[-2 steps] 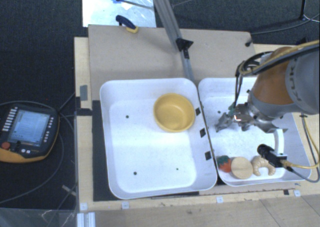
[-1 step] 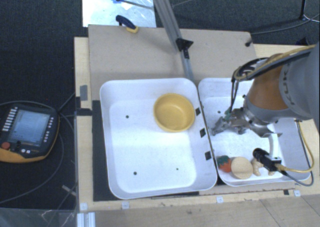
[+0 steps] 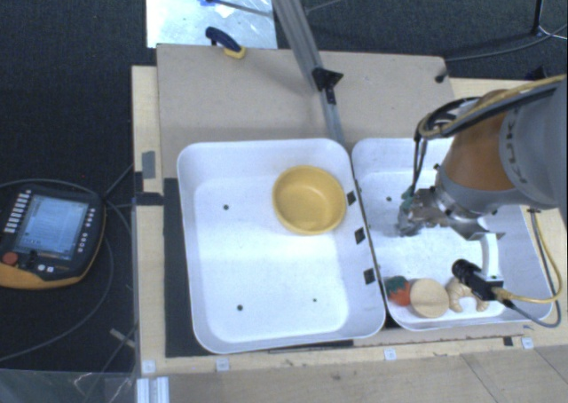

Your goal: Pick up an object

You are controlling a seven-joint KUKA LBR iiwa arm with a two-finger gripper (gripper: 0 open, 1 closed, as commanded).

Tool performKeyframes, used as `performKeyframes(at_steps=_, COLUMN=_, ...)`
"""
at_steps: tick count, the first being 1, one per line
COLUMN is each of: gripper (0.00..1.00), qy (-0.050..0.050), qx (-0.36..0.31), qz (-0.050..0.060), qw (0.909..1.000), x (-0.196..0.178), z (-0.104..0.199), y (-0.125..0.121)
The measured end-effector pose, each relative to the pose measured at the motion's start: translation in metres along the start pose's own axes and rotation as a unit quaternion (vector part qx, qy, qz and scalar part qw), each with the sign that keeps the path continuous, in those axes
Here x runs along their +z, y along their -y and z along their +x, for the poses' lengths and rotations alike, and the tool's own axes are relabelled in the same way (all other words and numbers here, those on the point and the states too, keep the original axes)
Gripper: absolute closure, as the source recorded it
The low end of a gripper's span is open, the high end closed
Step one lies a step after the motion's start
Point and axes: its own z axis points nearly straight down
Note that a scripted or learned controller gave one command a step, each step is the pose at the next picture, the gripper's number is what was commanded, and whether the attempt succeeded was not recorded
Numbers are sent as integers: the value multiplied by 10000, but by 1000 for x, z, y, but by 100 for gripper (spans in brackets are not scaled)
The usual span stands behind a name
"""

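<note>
A control pad (image 3: 46, 234) with a lit screen is seen on the dark floor at the far left, well apart from the bench (image 3: 266, 95). A cable runs from it toward the bench.

Next, the left bin (image 3: 213, 304) is seen on the bench. A yellow bowl (image 3: 308, 199) is sitting upright in it, near the top right corner. The rest of that bin's floor is plain white, with a few small dark dots on it.

Behind the bins, a small blue and yellow clamp (image 3: 224, 41) is lying at the back edge of the bench. A grey pole (image 3: 302, 33) is slanted down from the top, and its lower end comes close to the gap between the two bins.

The right bin (image 3: 382, 166) is touching the left one along its side. Some small things are gathered at its front edge. A small red and green thing (image 3: 397, 287) is seen first, just beside a round tan disc (image 3: 429, 298). A little pale wooden figure (image 3: 461, 292) is next to the disc on the right. These things are lying close together.

The gripper (image 3: 410, 217) is lowered into the right bin, above the middle of its floor and apart from the small things. It cannot be told how wide its tips are set, as they are too small and blurred. Nothing is seen to be held. The grey arm (image 3: 524, 148) with its orange band (image 3: 475, 157) is reached in from the right, and a black part with a yellow cable (image 3: 524, 297) is hanging near the wooden figure.
</note>
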Motion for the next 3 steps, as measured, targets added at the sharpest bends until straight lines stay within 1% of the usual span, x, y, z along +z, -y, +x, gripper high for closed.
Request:
performKeyframes(at_steps=1, gripper=100, qy=1, qx=-5, qz=-21, qw=10000, x=-63, z=2, y=-4)
performKeyframes(at_steps=2, gripper=100, qy=1, qx=-6, qz=-16, qw=10000, x=-107, z=5, y=-10)
performKeyframes(at_steps=3, gripper=100, qy=1, qx=-5, qz=-19, qw=10000, x=-159, z=5, y=-11)
